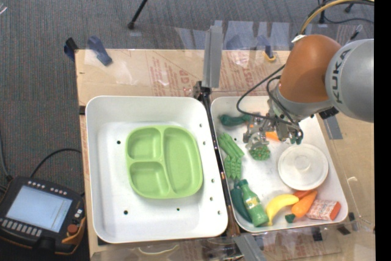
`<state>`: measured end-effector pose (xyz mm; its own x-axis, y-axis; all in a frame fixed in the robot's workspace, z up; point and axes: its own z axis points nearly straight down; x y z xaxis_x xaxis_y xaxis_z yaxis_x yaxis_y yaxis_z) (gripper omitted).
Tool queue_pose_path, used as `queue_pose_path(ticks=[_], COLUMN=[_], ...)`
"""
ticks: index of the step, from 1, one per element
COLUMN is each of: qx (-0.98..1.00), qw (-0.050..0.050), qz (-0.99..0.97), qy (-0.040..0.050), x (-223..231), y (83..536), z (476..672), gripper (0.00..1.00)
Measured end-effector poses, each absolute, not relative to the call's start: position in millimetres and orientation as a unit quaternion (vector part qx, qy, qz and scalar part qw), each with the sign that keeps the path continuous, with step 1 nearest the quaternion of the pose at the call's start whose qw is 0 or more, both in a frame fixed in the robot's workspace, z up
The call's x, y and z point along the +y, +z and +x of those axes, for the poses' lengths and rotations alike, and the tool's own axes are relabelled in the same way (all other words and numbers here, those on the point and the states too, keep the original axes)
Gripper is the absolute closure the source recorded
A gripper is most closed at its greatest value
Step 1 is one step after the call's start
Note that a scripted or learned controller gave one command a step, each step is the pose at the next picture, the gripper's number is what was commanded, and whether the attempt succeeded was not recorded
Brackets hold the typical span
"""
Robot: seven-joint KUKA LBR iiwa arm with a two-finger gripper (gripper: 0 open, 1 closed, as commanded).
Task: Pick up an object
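My gripper (266, 131) hangs over the back middle of the right bin (325, 131), under the orange wrist band. Just below it lies a small green broccoli-like piece (260, 152), and a bit of an orange item (272, 136) shows beside it. I cannot see anything held. A dark green vegetable (231, 120) lies to the gripper's left. Light green pods (231, 154) run along the bin's left wall.
A white round bowl (302, 166) sits right of centre in the right bin. At its front lie a green bottle (251, 202), a banana (280, 205), a carrot (303, 203) and a pink-orange box (323, 209). The left bin (104, 162) holds a green divided plate (164, 161).
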<state>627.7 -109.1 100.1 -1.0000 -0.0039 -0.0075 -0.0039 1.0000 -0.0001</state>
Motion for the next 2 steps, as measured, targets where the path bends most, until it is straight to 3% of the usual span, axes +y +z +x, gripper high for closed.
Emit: queue_pose_path(ticks=[1, 2], qx=[0.979, 0.966], qw=[0.005, 0.002], qz=[-0.202, -0.257], qy=[0.0001, 0.0006], x=[-40, -4], y=[191, 219], z=[601.5, 621.9], gripper=[1.0, 1.0])
